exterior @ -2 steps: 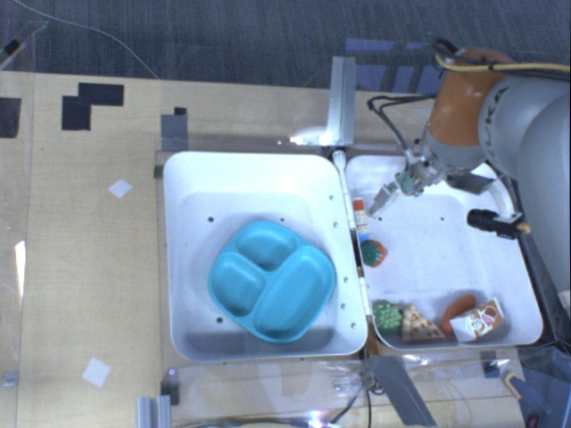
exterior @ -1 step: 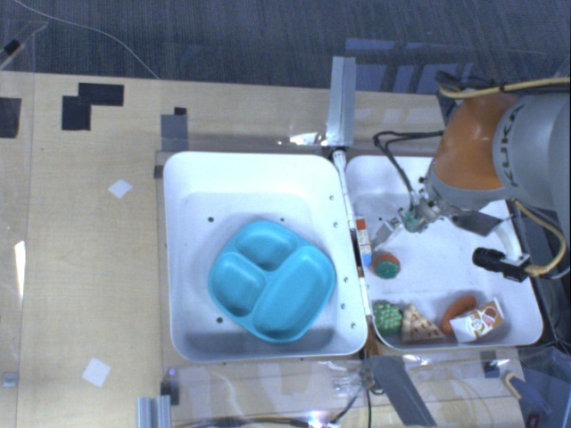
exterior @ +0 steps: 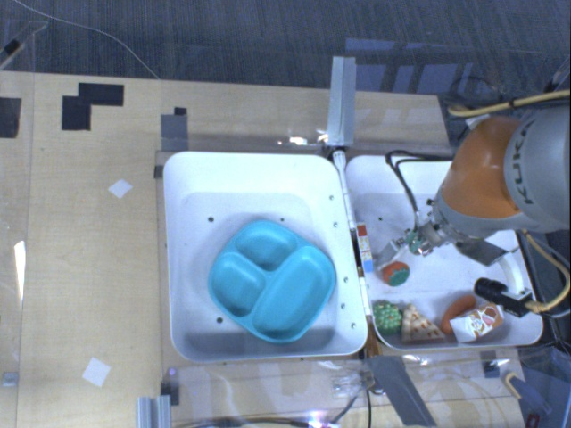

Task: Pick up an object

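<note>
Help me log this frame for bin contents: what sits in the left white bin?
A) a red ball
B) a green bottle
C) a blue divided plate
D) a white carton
C: the blue divided plate lies alone on the floor of the left bin, while the small items sit in the right bin.

Robotics lab — arm (exterior: 500, 172), taped bench (exterior: 80, 239), twin bins (exterior: 178, 239)

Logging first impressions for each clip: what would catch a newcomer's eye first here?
A bright blue divided plate sits alone in the left bin. The arm's orange band hangs over the right bin, its tool just above a small red-and-green object, with more small items along the bin's near edge.
</note>
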`<state>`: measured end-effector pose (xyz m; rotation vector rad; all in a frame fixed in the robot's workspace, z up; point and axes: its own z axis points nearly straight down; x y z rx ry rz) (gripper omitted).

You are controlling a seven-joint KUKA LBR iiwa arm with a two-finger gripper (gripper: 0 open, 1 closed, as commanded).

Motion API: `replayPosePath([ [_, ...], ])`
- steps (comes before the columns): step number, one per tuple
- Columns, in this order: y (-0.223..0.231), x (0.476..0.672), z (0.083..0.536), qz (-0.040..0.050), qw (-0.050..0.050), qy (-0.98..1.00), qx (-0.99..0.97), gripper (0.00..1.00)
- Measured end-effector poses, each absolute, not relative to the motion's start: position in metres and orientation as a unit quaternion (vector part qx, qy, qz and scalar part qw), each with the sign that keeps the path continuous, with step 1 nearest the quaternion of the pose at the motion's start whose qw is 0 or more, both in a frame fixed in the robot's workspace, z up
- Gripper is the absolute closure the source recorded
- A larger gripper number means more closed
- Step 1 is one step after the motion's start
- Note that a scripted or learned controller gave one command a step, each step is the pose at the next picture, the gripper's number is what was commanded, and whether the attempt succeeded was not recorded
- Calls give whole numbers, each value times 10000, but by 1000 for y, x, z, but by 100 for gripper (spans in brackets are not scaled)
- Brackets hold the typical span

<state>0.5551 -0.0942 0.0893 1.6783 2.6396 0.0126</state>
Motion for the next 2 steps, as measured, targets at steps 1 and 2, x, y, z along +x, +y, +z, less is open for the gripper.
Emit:
replayPosePath([
  [1, -90, 531, 90, 54, 88, 7846, 6199, 0],
  [2, -91, 533, 100, 65, 105, 7849, 6195, 100],
])
